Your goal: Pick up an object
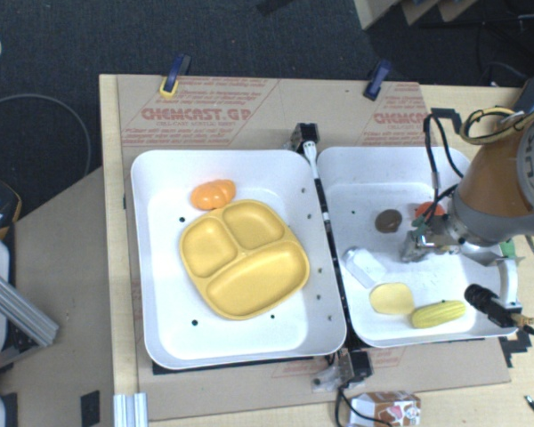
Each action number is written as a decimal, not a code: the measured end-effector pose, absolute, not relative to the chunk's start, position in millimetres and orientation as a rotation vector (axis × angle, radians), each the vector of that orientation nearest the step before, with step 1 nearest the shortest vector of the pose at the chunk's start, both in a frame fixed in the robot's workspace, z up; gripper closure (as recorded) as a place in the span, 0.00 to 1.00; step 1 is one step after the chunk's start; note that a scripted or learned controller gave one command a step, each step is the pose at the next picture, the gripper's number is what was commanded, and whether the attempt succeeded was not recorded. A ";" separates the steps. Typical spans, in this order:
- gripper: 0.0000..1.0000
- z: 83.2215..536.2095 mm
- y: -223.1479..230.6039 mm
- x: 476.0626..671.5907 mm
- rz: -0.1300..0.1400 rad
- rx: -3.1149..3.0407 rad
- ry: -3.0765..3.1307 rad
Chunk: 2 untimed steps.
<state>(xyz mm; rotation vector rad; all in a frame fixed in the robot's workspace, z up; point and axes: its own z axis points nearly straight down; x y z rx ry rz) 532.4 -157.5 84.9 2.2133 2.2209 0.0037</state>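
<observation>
Red print reading "CHEMCAST GP" runs across the brown sheet (249,105) at the far side of the bench — once left, again, partly readable, right.

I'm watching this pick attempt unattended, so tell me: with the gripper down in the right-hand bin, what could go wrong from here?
1. The gripper sits on bare bin floor between the brown disc and the clear white piece, so it may close on nothing.
2. The pale yellow piece and the corn cob lie close together near the right bin front wall; a grab there could nudge one or catch both.
3. The black cable loops beside the wrist and might snag.
</observation>
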 end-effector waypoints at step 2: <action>1.00 184.0 11.7 485.7 -0.002 2.220 2.236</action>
